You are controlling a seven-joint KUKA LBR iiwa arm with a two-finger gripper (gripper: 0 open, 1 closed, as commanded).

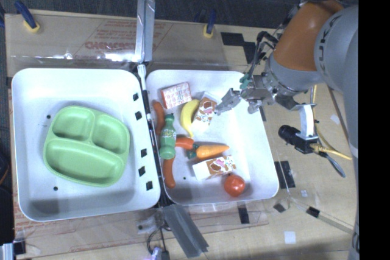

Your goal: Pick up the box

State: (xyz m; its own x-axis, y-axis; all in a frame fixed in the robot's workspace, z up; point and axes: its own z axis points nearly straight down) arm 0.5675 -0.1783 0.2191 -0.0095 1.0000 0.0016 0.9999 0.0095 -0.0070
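Note:
The right bin [259, 131] holds three box-like things. A red and white box [175, 95] lies flat near its back left corner. A small white carton with a brown picture [206, 111] sits beside the banana [189, 116]. A white box with a red and orange print [214, 166] lies near the front, next to the tomato [234, 184]. My gripper [230, 100] hangs over the back right part of this bin, just right of the small carton, and nothing is visibly held in it.
Also in the right bin are a green bottle [167, 134], a carrot [210, 148] and two red sausages [159, 111] along the left wall. The left bin [24, 131] holds a green divided plate [88, 144]. The arm [304, 39] reaches in from the right.

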